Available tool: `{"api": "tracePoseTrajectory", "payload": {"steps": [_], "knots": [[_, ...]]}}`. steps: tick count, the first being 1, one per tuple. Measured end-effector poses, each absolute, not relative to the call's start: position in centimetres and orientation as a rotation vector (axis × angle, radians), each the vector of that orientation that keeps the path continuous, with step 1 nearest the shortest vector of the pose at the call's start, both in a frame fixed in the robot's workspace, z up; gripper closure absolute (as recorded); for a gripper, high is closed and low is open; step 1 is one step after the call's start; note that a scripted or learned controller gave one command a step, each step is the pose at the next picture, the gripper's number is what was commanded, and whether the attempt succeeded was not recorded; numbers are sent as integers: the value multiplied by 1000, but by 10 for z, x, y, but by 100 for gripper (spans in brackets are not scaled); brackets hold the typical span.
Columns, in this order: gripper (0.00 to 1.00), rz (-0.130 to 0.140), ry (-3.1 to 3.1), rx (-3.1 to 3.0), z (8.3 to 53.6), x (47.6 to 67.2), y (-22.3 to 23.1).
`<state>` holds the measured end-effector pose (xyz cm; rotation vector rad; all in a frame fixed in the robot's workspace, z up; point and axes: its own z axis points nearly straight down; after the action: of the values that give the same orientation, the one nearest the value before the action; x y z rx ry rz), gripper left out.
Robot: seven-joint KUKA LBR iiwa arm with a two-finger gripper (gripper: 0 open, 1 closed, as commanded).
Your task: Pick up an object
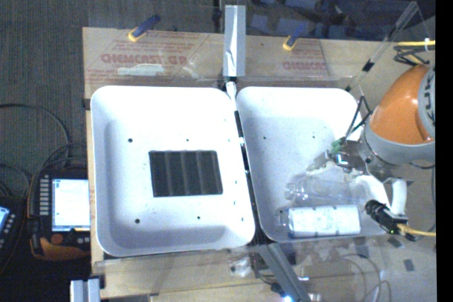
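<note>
White bottle (324,221) lies along right bin's (283,109) front edge, clear plastic item (322,185) just behind it; jaws' state can't tell, arm (400,120) at right edge.

1. Left bin (113,117): you get open floor all round the dark ribbed panel (185,172) lying flat at its middle; nothing tall there.
2. Right bin (283,117): upper and left floor free for you.
3. Lower right of that bin is crowded: crumpled clear plastic (318,184), and a white cylinder (323,221) lying along the front wall just below it.
4. The arm (400,120) blocks your right side, over the bin's right rim.
5. A grey upright post (234,42) stands at the back, between the bins.
6. The rims touch in the middle; no passage there.
</note>
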<state>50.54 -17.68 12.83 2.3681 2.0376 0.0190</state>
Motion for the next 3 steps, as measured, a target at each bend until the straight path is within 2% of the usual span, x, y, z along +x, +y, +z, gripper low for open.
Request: {"api": "tracePoseTrajectory", "payload": {"steps": [1,2,3], "knots": [[0,12,2315,2099,92,489,-102],[0,9,2407,2006,93,503,-123],[0,7,2587,1768,156,501,-138]]}}
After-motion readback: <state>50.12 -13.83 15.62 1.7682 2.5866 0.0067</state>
